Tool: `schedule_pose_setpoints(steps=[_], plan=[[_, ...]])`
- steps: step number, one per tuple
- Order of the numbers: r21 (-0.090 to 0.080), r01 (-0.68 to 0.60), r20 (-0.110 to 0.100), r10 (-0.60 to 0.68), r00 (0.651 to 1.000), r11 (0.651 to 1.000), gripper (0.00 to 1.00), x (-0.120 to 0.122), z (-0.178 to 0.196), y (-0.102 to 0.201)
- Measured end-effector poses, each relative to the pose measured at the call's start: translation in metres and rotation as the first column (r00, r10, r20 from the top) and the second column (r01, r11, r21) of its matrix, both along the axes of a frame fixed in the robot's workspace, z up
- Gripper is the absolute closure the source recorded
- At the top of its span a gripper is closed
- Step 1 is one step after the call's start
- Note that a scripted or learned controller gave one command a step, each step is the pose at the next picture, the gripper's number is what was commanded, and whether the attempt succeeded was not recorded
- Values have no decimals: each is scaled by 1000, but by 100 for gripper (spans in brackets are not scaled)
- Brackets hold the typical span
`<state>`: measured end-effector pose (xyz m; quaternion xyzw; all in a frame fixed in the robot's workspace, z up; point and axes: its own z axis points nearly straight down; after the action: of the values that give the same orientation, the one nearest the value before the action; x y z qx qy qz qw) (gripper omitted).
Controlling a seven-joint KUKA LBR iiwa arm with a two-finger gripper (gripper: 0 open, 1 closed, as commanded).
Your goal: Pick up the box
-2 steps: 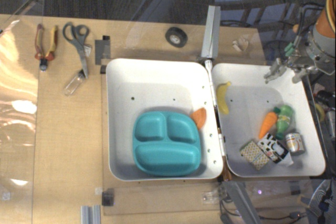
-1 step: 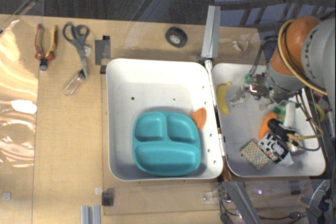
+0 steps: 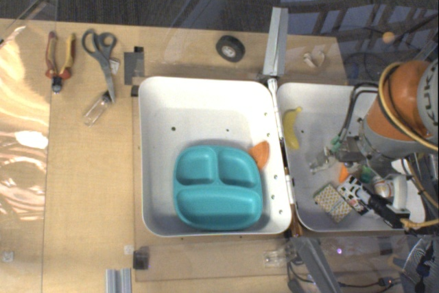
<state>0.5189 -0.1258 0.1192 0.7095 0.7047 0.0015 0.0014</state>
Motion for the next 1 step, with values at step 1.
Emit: schedule_pose_setpoints(steps=[1], plan=[[-1, -59, 1, 59, 998, 998, 0, 50, -3, -1]])
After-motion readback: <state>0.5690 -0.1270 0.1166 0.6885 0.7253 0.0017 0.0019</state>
